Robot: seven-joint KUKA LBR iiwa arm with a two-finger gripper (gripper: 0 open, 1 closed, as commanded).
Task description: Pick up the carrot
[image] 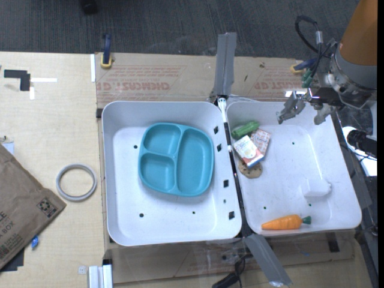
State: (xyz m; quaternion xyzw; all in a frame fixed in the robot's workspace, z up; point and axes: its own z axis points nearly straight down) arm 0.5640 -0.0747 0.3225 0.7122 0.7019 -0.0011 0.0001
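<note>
The orange carrot point(282, 222) with a small green top lies on its side near the front edge of the right bin point(336, 161). My gripper point(306, 109) hangs over the far edge of that bin, well behind the carrot and apart from it. Its two fingers point(289, 111) are spread, and nothing sits between them.
A green pickle point(245, 128), a small food box point(248, 150), a packet point(261, 139) and a cookie point(251, 170) crowd the right bin's left side. A white piece point(318, 191) lies right of centre. The left bin point(120, 179) holds a blue divided plate point(177, 159). A tape ring point(76, 182) lies on the bench.
</note>
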